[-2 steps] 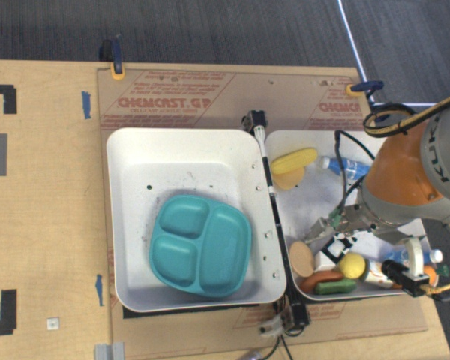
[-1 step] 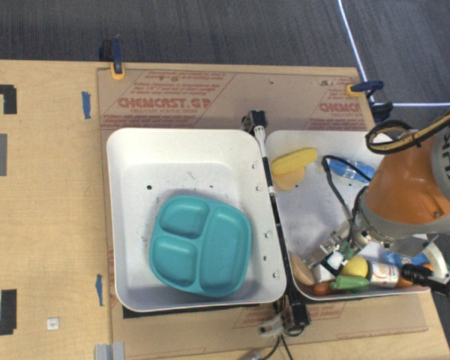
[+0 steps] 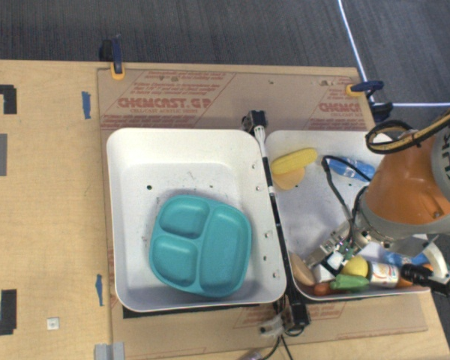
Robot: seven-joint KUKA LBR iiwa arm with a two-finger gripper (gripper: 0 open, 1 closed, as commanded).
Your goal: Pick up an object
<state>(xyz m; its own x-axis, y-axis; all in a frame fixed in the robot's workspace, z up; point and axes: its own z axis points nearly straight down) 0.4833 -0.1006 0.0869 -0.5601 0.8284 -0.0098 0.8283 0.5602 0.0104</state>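
Note:
My gripper (image 3: 334,252) is low in the right bin (image 3: 311,208), at its front edge, under the orange band of the arm (image 3: 405,190). It sits right at a pile of small items: a yellow and green piece (image 3: 352,274), a small bottle with an orange label (image 3: 382,274), a red piece (image 3: 323,289) and a brown rounded piece (image 3: 301,271). The wrist hides part of this pile. Whether anything is in the gripper cannot be made out.
A yellow object (image 3: 291,166) lies at the back left of the right bin, with a blue item (image 3: 354,169) and a black cable beside it. The left bin (image 3: 135,163) holds a teal divided plate (image 3: 201,244). The rim between the bins runs just left of the gripper.

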